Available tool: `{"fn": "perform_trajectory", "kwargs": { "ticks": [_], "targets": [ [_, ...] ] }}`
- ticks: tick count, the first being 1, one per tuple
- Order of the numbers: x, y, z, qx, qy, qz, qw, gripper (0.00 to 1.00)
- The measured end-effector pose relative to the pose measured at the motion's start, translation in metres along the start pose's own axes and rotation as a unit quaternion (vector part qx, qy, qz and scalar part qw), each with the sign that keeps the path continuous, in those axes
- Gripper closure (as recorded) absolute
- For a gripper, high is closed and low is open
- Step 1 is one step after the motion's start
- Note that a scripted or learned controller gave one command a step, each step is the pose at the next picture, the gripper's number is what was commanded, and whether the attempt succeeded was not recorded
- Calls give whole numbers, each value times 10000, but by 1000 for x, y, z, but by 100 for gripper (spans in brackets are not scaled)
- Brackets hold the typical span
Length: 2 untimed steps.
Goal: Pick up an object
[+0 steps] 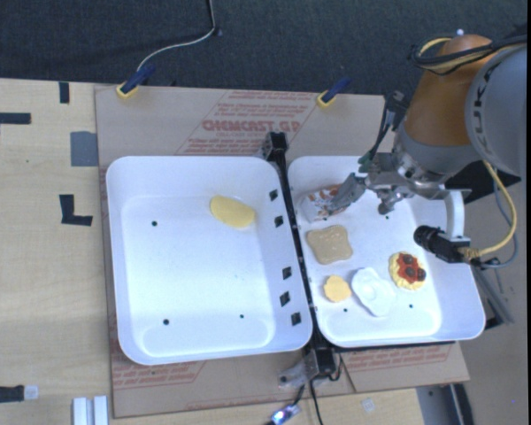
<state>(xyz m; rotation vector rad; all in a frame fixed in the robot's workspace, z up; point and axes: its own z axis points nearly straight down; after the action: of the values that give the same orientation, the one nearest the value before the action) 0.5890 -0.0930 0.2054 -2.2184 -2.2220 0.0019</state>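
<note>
A: What sits closest to the lens?

B: The front rim of the left bin (203, 348), at the bottom of the view. That bin has a single yellow lump (232, 212) lying in its far half, towards the divider.

A: And the right bin (460, 321)?

B: Several pieces. A tan slice like toast (329, 243) lies near the divider. In front of it is a small round yellow piece (337, 289), and just beside that a white lump (373, 291). Further right, a yellow piece with red and dark toppings (409, 271). At the back, close to the divider, lies a whitish item with red-orange marks (319, 199).

A: Where is the arm?

B: It reaches in from the right, over the back of the right bin. The gripper (365, 195) is low there, its fingers spread apart, with one dark finger (343, 194) touching or just beside the red-marked item. I see nothing caught between the fingers.

A: So nothing is lifted?

B: Every piece lies on a bin floor.
</note>
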Motion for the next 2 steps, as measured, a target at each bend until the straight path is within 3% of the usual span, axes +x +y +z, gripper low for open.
{"fn": "perform_trajectory", "kwargs": {
  "ticks": [1,2],
  "targets": [
    [-9,43,31,-9,-7,-7,10000,0],
    [-21,69,81,-2,-11,-3,10000,0]
  ]
}}
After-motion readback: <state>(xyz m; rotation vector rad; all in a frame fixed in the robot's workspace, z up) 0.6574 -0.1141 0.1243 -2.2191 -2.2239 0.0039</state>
